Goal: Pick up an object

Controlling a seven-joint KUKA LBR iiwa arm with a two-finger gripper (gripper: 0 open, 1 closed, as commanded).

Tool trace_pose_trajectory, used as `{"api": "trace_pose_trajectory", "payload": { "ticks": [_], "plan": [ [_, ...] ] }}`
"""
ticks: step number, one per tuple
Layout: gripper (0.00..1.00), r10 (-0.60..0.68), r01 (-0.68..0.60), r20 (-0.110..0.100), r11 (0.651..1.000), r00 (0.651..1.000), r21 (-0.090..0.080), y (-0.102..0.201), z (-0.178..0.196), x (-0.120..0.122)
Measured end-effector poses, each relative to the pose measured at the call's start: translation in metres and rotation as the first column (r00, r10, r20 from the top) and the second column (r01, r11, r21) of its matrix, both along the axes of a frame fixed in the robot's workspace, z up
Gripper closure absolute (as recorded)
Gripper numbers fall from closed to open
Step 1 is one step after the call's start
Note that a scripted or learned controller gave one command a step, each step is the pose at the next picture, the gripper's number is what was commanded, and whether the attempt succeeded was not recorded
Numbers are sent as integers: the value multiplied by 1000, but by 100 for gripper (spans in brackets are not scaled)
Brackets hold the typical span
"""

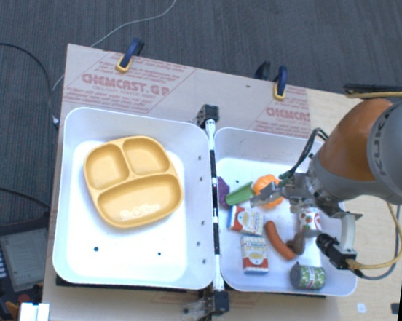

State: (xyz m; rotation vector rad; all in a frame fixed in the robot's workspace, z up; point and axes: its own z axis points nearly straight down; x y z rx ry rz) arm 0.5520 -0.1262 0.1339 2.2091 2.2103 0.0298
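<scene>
Two cartons (247, 219) (254, 254), one sausage (279, 241), one can (307, 277); end effector (301, 228) state unclear.

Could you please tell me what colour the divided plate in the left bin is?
The divided plate is yellow-orange, seen in the camera view.

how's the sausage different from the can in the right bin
The sausage is red-orange, long and thin, lying at a slant mid-bin; the can is green, short and stubby, on its side near the front right corner. The sausage lies between other items; the can lies apart. Both are in the right bin.
</scene>
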Motion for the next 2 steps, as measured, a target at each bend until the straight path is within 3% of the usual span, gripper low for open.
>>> {"api": "trace_pose_trajectory", "payload": {
  "ticks": [1,2],
  "plan": [
    [100,1,-1,1,1000,1000,1,1,10,1],
    [0,1,-1,1,1000,1000,1,1,10,1]
  ]
}}
